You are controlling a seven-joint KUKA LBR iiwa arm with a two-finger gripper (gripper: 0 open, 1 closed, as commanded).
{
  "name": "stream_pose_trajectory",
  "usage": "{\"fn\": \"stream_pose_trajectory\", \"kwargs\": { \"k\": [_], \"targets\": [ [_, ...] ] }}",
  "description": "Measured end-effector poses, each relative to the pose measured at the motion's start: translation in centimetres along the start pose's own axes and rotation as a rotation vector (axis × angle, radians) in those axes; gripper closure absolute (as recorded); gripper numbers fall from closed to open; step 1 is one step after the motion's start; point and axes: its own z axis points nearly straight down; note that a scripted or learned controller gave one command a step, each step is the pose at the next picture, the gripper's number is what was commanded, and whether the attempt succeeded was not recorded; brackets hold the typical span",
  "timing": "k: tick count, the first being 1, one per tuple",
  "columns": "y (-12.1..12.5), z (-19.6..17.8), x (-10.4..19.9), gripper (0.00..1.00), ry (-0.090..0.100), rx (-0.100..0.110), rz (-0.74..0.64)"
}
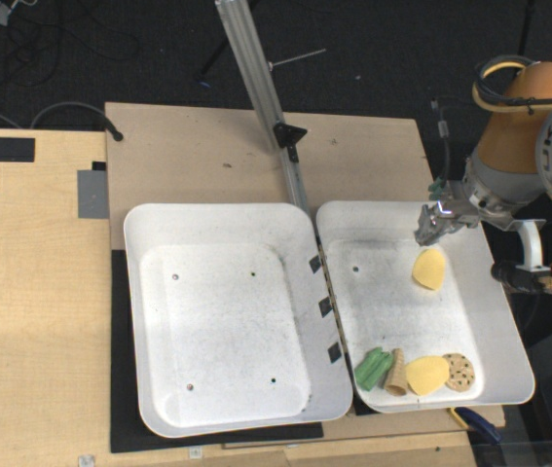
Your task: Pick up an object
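- While my arm [517, 139] reaches in from the right, my tool [435, 224] hangs over the far part of the right bin [495, 305], just above a yellow lump [429, 269].
- How far the tool stands open I cannot tell; it is small and dark against the bin, and I see nothing held in it.
- That yellow lump lies alone on the right bin's floor, just below the tool's tip and apart from the other things.
- Along the near wall of the same bin lies a row: a green piece [374, 369] at the left, a tan cone [395, 372] touching it, a second yellow lump [427, 375], and a cookie [459, 371] at the right end.
- Beside it, the left bin [149, 261] sits on the table [32, 290], the two bins' rims meeting in the middle.
- A metal rail [259, 86] slants down from the far side and ends where the two bins meet.
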Motion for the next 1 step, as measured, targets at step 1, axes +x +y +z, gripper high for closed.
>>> {"fn": "stream_pose_trajectory", "kwargs": {
  "k": [1],
  "targets": [
    [-0.28, -4.33, -0.13, 1.0, 0.0, 0.002, -0.001]
  ]
}}
